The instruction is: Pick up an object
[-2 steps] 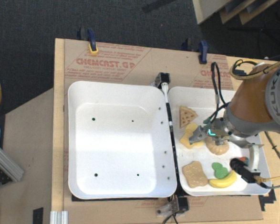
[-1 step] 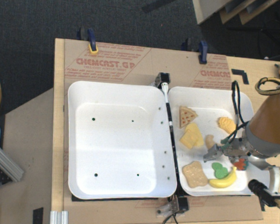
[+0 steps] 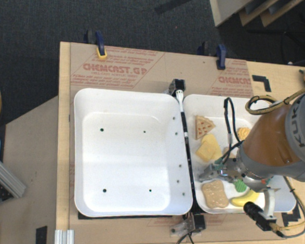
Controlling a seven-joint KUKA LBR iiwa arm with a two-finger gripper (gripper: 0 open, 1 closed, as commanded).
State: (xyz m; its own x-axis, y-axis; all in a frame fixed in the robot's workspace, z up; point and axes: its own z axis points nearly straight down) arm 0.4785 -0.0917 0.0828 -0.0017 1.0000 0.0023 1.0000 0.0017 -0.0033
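Two white bins sit on a brown board point(image 3: 146, 66) printed CHEMCAST G.P; the right bin point(image 3: 193, 103) holds toy food. Over it the gripper point(image 3: 216, 173) hovers just above a tan bread slice point(image 3: 214, 194), beside a yellow cheese piece point(image 3: 209, 148); its grip can't be told

You're looking at a robot lab, clamped cardboard-topped counter point(image 3: 146, 66), twin white bins point(image 3: 129, 154), loose cables point(image 3: 228, 119), dark carpet point(image 3: 45, 12).
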